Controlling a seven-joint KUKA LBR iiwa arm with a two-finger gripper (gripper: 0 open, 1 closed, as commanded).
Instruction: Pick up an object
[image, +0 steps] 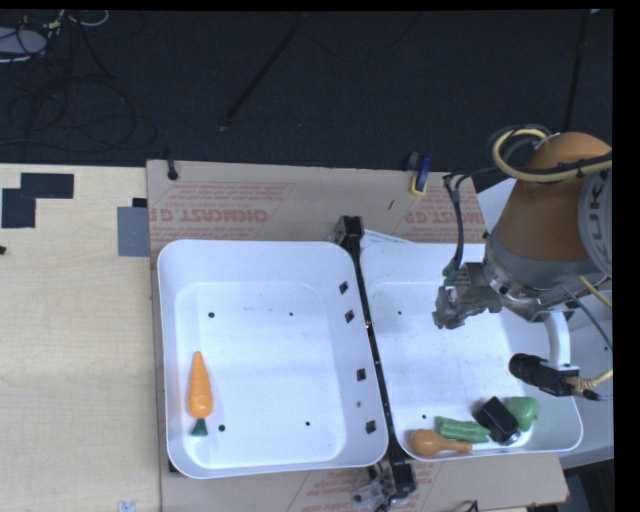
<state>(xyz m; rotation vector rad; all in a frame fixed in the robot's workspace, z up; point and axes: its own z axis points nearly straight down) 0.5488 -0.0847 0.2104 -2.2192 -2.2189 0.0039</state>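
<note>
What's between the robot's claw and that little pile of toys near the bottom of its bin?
Just bare white bin floor separates the gripper from the toys, in the camera view.

A pale wooden bench lying under a dark, cable-strewn back area.

The light wood benchtop (70, 340) is stretching across the left side, carrying a few dark patches: a black stepped shape (35, 197) near its back edge and a grey rectangle (131, 230) just beside the cardboard. A brown cardboard sheet (290, 200) printed with red lettering is lying flat over the bench's middle and right, its far edge meeting the dark zone. Behind the bench, a black floor or backdrop (300, 80) is filling the top, with thin cables (70, 110) looping across it. A small blue and yellow clamp (419, 172) is gripping the cardboard's far edge. Light is falling evenly from above.
</note>
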